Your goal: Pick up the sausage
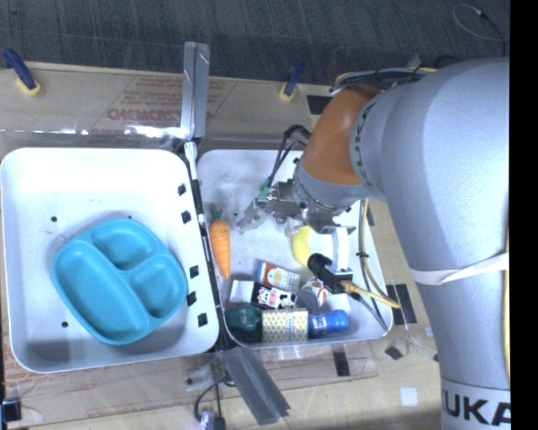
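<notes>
Grey and bulky, the arm [439, 195] reaches in from the right and bends down over the right bin [217, 173], its orange band [336, 141] sitting just above the wrist. The gripper [251, 215] hangs low over the upper middle of that bin, pointing left, close above the white floor; whether its fingers are apart or together cannot be told from this slant.

Two white bins sit side by side on the counter [99, 97]. The left bin [36, 186] carries one blue divided plate [118, 279] with three compartments. The right bin holds the rest: one carrot [220, 247] lying along the left wall, one yellow item [302, 245] partly under the wrist, one small printed box [276, 276], one dark green lump [244, 317] in the lower left corner, and one patterned bottle with a blue cap [300, 325] lying flat along the near wall. A reddish piece [320, 291] near the middle, half hidden by cables, may be the sausage, though that is uncertain; it lies right of and below the gripper, apart from it.
</notes>
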Controlling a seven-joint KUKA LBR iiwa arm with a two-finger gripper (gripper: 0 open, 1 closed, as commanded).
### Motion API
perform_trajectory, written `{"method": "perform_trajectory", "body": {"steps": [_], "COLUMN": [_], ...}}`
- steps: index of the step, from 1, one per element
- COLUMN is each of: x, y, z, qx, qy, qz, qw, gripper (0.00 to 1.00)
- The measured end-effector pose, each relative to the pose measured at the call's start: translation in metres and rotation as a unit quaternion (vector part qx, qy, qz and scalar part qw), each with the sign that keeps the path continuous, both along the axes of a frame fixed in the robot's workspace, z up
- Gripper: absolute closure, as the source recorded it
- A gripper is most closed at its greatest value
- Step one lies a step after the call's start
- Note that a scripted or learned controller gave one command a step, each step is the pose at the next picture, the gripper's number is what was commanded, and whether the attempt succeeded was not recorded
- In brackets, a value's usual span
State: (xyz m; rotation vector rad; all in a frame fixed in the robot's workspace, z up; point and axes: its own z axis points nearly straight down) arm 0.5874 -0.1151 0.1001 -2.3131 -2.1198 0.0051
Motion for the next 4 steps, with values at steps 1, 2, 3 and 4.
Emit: {"method": "perform_trajectory", "body": {"steps": [1,2,3,4], "x": [0.069,0.069,0.069,0.069], "y": [0.010,0.023,0.023,0.023], "z": [-0.008,-0.008,-0.008,-0.008], "qx": [-0.0001,-0.0006,-0.0004,-0.0006], "qy": [-0.002,-0.002,-0.002,-0.002], "qz": [0.029,-0.107,-0.107,-0.265], "qw": [0.9996,0.9943,0.9943,0.9642], "gripper": [0.00,0.00,0.00,0.00]}}
